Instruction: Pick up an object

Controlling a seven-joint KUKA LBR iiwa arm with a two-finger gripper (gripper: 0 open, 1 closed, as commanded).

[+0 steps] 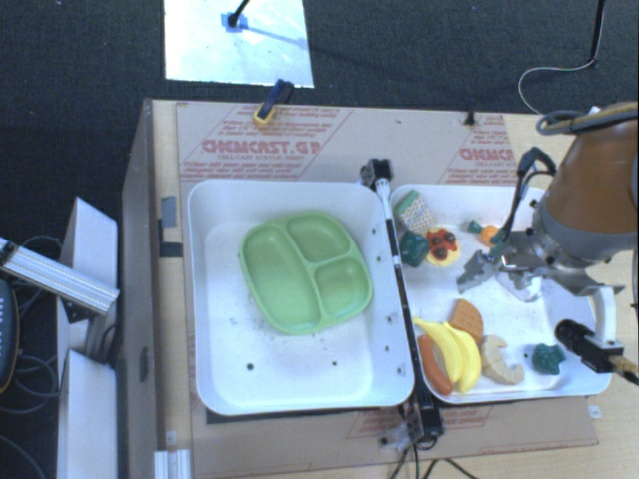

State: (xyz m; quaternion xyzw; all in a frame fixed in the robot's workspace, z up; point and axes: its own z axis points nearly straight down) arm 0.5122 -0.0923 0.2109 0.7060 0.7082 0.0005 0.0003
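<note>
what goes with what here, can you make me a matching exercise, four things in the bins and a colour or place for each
Things:
1. divided plate
2. banana
3. broccoli piece
4. gripper

Descriptions:
a. yellow, at the right bin's near edge
b. hovering over the middle of the right bin
c. light green, lying in the left bin
d. dark green, in the right bin's near right corner

Pairs: 1-c, 2-a, 3-d, 4-b

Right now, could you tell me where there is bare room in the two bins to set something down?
The left bin has bare floor along its near edge and left wall, around the green divided plate. In the right bin, a patch lies between the gripper and the banana. Its near-left corner is crowded with toy food.
</note>
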